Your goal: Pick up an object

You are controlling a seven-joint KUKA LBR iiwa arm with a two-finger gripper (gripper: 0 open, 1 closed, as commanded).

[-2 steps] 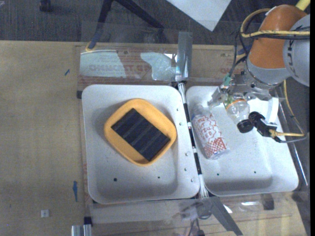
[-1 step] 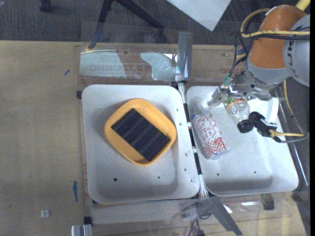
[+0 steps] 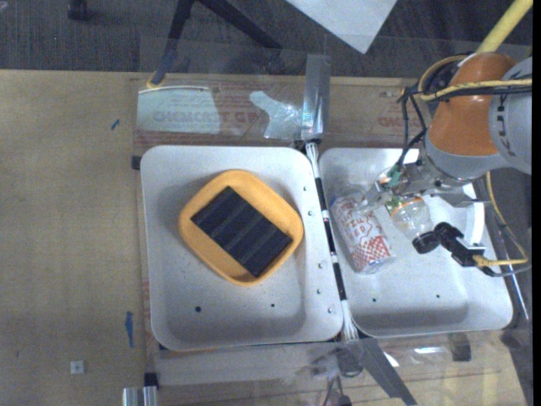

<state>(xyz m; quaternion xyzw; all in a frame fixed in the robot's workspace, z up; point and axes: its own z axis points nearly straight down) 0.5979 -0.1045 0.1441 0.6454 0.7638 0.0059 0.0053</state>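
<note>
Landmark: the middle ridge [image 3: 325, 244], where the two white bins met rim to rim, dotted with small screws
Left bin [image 3: 169, 311]: a shallow, smooth white plastic bin left of the ridge, with rounded corners and a low sloped wall
Yellow tray [image 3: 196, 237]: a rounded-square dish of matte yellow plastic with a thick soft lip, left of the ridge and turned like a diamond, its nearest corner just short of the ridge
Dark panel [image 3: 243, 231]: a flat black ribbed rectangle that sat inside the yellow tray
Right bin [image 3: 439, 311]: the same white shell, right of the ridge
Printed cup [image 3: 365, 231]: thin clear plastic, crumpled, with a red-and-white pattern, on its side just right of the ridge, close to or touching it
Clear scrap [image 3: 412, 216]: a small glossy crinkled piece further right of the ridge, just beside the cup
Gripper [image 3: 396, 184]: low over the right bin's far half, right of the ridge, above the cup's far end and the scrap; its opening could not be told from this slant
Arm [image 3: 465, 112]: grey, with a glossy orange band, well right of the ridge
Open room: bare white floor lay along the near side of both bins, widest right of the ridge
</note>
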